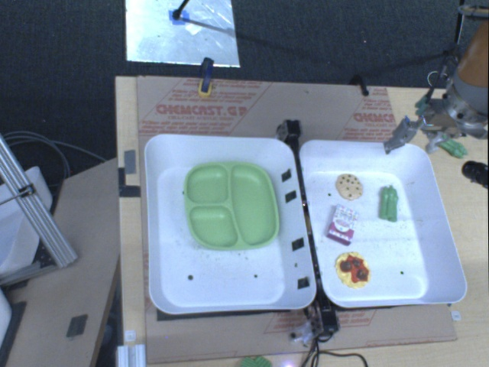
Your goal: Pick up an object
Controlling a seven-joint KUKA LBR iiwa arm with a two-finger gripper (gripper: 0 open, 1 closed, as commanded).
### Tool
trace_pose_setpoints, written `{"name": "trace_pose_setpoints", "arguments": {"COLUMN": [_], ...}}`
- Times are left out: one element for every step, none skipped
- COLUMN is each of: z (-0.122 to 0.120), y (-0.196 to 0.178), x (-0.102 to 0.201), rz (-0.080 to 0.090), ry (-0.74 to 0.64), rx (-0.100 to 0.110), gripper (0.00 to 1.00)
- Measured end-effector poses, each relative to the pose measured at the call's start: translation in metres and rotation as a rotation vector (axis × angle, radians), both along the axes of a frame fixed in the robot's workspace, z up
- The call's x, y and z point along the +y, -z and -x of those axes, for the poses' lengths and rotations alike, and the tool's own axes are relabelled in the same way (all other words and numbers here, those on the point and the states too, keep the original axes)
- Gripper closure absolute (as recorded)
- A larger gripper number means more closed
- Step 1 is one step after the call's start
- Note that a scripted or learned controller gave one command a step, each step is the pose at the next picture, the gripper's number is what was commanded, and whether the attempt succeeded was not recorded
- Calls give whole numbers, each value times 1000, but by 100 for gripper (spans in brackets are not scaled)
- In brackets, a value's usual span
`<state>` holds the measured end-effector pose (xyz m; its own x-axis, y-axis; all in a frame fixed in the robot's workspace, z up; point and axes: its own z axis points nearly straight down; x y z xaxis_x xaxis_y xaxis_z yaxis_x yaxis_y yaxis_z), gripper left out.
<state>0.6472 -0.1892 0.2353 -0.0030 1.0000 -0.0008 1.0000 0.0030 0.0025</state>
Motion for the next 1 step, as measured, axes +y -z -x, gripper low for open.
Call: {"name": "trace_pose_setpoints", "arguments": {"z": [30], "y": [142], "x": [-18], "rz": [-3], "ry": [4], "rx": [12], "gripper": [0]}}
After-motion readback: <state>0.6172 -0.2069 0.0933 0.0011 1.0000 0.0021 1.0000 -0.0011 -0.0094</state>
